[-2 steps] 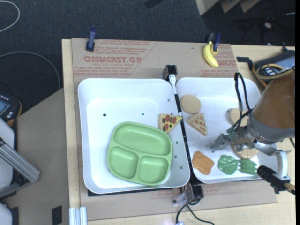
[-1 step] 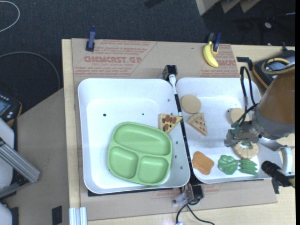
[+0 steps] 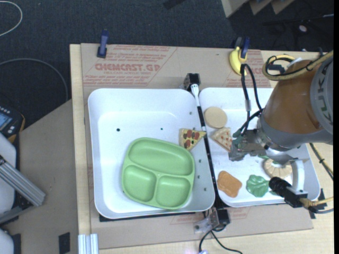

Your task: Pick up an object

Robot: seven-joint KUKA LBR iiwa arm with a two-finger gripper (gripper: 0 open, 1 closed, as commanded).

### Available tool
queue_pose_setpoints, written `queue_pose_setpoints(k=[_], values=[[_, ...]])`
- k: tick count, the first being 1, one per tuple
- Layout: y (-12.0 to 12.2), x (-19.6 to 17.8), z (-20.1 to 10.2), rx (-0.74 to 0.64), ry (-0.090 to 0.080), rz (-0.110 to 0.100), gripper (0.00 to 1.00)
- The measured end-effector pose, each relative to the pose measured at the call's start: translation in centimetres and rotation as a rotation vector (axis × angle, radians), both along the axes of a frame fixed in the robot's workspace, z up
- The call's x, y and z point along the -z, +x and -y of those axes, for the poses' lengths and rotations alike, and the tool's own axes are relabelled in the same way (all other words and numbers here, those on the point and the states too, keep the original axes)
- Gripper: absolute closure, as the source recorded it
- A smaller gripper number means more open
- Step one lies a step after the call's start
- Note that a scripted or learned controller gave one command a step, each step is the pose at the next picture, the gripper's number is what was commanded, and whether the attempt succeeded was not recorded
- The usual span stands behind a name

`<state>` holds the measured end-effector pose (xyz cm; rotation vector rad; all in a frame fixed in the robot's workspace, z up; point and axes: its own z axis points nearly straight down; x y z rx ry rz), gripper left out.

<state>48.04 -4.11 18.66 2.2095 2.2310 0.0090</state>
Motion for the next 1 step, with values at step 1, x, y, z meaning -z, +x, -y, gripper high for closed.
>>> queue_pose_setpoints(k=[1], values=[[0.01, -11.52, -6.37, 0.0, 0.0, 0.007, 1.0]])
